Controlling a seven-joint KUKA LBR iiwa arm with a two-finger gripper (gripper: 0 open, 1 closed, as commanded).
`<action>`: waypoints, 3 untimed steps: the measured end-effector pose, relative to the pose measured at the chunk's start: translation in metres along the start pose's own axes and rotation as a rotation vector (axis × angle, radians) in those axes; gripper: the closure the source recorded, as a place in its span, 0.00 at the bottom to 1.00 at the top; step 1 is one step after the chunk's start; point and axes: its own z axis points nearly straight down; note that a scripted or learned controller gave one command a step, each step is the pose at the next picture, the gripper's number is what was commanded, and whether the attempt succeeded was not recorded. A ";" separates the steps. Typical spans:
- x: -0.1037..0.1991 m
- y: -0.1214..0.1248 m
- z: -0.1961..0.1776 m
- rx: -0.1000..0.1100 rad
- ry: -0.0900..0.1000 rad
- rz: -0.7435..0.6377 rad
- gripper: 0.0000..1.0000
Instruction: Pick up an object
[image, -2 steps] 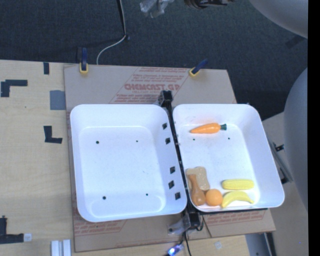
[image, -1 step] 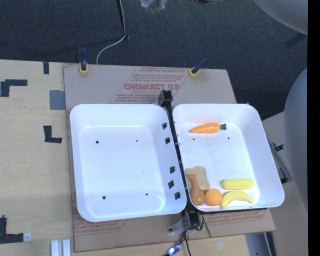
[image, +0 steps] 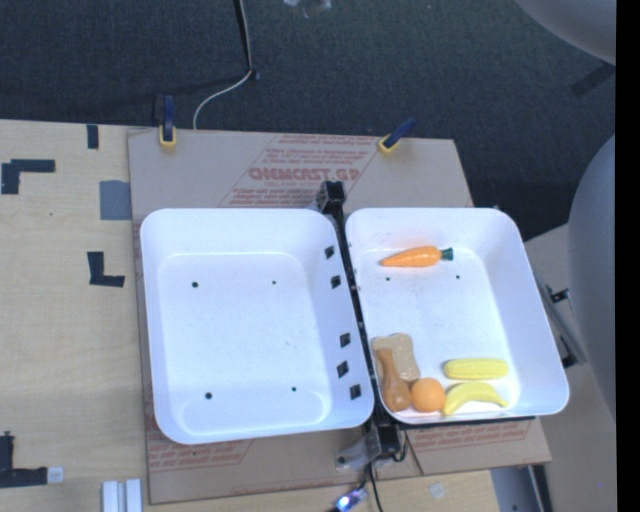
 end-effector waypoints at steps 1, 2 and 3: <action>0.001 0.001 -0.010 -0.014 0.002 0.001 1.00; 0.002 0.003 -0.019 -0.031 0.005 0.002 1.00; 0.004 0.004 -0.029 -0.051 0.009 0.001 1.00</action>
